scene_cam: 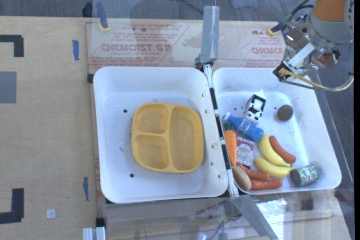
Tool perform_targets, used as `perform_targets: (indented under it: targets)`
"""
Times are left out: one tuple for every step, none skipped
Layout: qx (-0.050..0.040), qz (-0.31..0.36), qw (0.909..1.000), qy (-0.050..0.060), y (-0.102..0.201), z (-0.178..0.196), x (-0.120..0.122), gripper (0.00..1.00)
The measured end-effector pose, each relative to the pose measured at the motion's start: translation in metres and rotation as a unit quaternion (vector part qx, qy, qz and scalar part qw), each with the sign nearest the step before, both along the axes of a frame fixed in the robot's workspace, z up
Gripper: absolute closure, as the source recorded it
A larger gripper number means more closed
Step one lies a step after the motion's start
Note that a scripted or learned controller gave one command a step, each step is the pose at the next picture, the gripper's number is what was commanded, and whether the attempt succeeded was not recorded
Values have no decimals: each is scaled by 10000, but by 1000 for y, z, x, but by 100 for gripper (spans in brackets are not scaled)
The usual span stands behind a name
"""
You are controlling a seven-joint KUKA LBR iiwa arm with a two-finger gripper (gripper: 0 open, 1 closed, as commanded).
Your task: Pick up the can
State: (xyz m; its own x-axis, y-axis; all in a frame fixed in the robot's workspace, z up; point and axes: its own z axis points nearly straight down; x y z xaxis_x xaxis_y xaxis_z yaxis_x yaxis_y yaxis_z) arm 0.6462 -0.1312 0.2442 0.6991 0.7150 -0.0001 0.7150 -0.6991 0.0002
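While the can lies untouched on its side, I count this job as barely begun. It sits at about five o'clock in the right bin, close to that bin's near corner, with its green label up and one end facing the banana. The banana is just beside it toward nine o'clock, and a red sausage lies along the banana's far side.

My claw hangs at about one o'clock of the same bin, over the far rim and well apart from the can. From this slant I cannot tell whether the claw is spread or pressed together. I see nothing caught in it.

Nothing is done, as I judge it: the reach, the descent, the closing and the lift are all left. To get there I would need to bring the arm toward six o'clock across the bin, passing the brown ball, then come down over the can.

The can is round and lying flat, so I expect it could roll against the bin wall if I nudge it off centre. The left bin, holding the yellow plate, plays no part here.
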Motion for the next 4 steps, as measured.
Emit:
perform_targets:
  targets:
    - [-1, -133, 9999, -2, 14, 33, -11, 100]
    - [-1, 55, 10000, -4, 20, 77, 13, 100]
    - [-3, -186, 9998, -4, -7, 121, -6, 100]
    - [-8, -186, 9998, -5, -77, 149, 6, 100]
